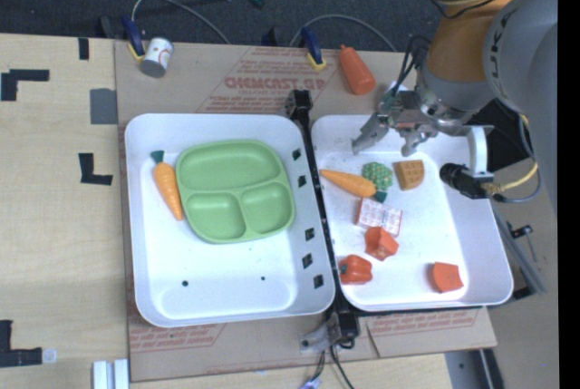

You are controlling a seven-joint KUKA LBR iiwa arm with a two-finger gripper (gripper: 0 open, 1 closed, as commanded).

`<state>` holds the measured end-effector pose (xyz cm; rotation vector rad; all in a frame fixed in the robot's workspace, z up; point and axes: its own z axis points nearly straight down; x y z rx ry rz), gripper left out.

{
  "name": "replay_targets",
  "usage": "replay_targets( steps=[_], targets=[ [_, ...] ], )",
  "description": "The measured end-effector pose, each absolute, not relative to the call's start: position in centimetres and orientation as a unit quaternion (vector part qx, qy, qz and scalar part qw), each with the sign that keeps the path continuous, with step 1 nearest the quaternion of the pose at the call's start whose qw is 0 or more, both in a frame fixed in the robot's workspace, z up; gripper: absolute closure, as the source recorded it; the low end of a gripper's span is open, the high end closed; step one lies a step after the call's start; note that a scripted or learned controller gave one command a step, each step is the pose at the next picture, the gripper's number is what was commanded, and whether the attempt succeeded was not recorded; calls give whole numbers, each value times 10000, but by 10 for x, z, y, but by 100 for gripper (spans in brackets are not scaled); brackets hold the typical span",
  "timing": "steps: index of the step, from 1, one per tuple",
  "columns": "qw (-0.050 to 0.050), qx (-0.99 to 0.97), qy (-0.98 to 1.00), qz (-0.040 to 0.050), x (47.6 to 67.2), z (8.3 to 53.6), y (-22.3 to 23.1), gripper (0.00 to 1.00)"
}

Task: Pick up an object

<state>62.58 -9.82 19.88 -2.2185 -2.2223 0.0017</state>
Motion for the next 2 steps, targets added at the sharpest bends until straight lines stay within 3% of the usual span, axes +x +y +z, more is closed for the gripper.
replay_targets(
  steps=[1,2],
  targets=[
    [9,-7066,-7076,12,627,126,-97,0],
    [-61,-7067,-7075,-24,624,92,-103,0]
  ],
)
